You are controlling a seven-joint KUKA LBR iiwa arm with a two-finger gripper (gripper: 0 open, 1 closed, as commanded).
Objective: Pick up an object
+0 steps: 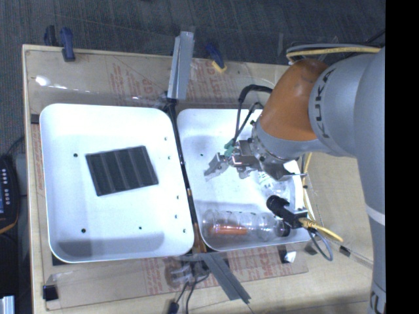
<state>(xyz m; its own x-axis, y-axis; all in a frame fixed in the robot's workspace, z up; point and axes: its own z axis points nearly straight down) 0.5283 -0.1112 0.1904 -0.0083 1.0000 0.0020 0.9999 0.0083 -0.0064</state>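
Observation:
In the left bin (59, 175), a dark grey ribbed rectangular pad (122, 169) lies flat near the middle. A clear plastic bottle (239, 227) with a copper-coloured inside lies on its side along the front wall of the right bin (196, 129). My gripper (218, 165) hangs over the middle of the right bin, pointing left, above bare white floor. It is behind the bottle and apart from it. Nothing is visibly held in it.
A grey divider strip (180, 64) runs back from between the two bins. Blue clamps (65, 41) sit on the bench's far edge. The arm's orange band (294, 110) covers the right bin's right side.

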